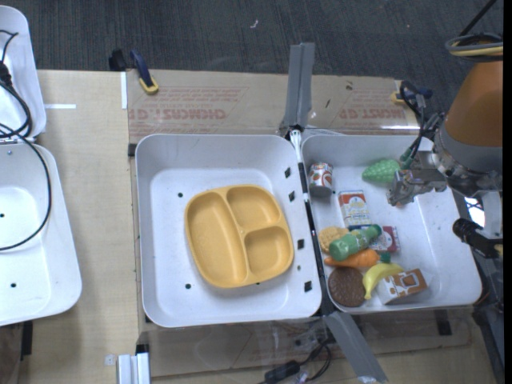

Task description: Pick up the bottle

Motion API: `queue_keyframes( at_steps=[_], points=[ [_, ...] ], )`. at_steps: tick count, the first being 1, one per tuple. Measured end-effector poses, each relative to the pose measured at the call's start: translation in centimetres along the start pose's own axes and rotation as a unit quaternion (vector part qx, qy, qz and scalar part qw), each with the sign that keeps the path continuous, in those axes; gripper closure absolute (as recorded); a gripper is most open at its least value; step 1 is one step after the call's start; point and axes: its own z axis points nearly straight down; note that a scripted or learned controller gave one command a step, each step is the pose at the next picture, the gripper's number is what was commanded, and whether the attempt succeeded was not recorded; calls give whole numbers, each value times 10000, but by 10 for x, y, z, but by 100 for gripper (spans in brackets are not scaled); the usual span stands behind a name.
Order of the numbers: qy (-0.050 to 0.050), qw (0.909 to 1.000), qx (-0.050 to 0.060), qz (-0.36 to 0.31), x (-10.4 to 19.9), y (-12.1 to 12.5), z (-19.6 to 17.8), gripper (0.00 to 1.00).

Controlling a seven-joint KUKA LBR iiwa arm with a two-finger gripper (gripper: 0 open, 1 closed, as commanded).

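Note:
A green bottle [353, 244] with a pale cap lies on its side in the right bin [448, 250], resting among other items near the bin's middle. Just below it lies an orange carrot [358, 259]. My gripper [403, 194] hangs over the far right part of that bin, beside a green leafy toy [381, 170]. It is well apart from the bottle, up and to the right of it.
Around the bottle are a small can [321, 176], a white carton [354, 210], a banana [379, 277], a brown round cookie [347, 286] and a small box [402, 286]. The left bin [160, 214] holds a yellow divided plate [238, 235].

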Motion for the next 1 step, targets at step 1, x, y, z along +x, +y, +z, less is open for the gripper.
queue_keyframes(
  at_steps=[1],
  points=[
    [-1,9994,0,360,10,47,48,0]
  ],
)
